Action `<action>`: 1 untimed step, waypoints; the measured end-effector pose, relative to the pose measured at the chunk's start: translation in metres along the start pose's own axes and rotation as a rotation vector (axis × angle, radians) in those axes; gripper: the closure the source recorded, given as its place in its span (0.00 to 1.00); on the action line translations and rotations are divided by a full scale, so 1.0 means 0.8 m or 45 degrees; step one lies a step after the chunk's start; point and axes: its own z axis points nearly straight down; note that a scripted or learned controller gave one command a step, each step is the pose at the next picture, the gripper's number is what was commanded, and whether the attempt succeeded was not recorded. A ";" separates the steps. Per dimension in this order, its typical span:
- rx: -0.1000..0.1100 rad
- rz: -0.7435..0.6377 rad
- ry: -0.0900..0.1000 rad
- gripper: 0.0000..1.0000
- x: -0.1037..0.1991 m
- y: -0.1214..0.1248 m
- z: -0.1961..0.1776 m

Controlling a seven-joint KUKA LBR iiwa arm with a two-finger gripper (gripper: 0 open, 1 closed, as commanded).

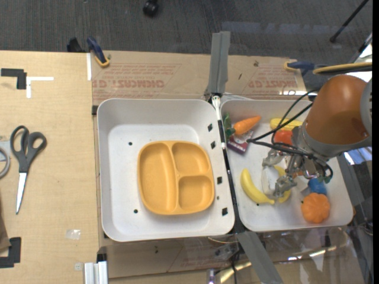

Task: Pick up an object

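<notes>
I see the jaws (283,179) down in the right bin (249,215), just beside the banana (256,190) near its front edge; I cannot tell their spread. A yellow plate (176,177) sits mid left bin (112,158). Scissors (25,158) lie at the table's (47,218) left edge.

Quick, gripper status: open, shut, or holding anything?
Gripper: cannot be told from this view; it hangs low in the right bin, just above the banana.

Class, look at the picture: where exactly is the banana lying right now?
The banana lies in the right bin, near its left wall, just left of the gripper and below the carrot.
</notes>
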 end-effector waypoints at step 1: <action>-0.002 -0.061 0.004 1.00 -0.013 0.034 -0.150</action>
